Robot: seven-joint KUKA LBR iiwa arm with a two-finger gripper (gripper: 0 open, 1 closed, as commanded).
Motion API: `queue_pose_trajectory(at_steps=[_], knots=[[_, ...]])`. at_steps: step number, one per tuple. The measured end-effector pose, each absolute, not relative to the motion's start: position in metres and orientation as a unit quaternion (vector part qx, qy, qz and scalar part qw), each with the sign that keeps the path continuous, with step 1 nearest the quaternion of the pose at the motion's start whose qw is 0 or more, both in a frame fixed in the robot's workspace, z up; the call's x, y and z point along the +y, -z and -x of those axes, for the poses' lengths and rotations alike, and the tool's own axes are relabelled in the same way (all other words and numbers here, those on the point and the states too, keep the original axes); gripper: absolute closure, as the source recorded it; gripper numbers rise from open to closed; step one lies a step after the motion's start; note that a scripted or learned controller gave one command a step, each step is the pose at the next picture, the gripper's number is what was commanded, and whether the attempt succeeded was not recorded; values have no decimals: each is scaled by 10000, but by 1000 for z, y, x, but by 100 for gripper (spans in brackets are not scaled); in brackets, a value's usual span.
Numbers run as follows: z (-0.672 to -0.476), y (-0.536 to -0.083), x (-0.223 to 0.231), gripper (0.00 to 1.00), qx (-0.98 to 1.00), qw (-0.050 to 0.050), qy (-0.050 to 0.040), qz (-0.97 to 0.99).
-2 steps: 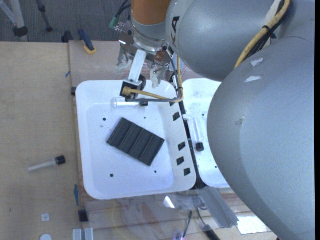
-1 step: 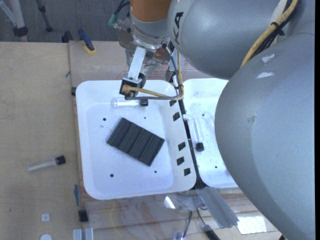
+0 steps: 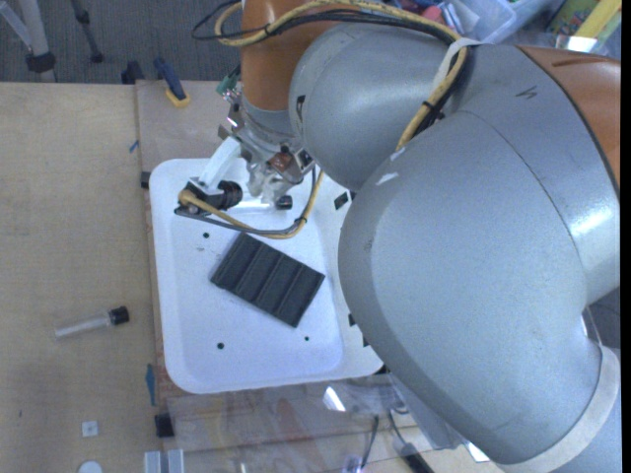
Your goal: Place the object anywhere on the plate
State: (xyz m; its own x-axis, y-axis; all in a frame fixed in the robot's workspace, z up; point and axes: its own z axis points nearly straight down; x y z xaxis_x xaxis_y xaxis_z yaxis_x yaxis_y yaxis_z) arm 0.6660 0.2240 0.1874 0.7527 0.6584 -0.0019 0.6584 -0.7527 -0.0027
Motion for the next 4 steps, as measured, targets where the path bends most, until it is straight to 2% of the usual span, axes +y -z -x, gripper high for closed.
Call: queue_pose_trajectory(at_steps=[1,2,3,4], knots=[[-667,-188,223,0,-3511,7,-6,9363],[-649,-208,221,0,-6297,7,-18,7768],[-649,-218,223,100,-6309,1,-18,7759],[-666,-239,227,100,-6897,-11,10,7241]])
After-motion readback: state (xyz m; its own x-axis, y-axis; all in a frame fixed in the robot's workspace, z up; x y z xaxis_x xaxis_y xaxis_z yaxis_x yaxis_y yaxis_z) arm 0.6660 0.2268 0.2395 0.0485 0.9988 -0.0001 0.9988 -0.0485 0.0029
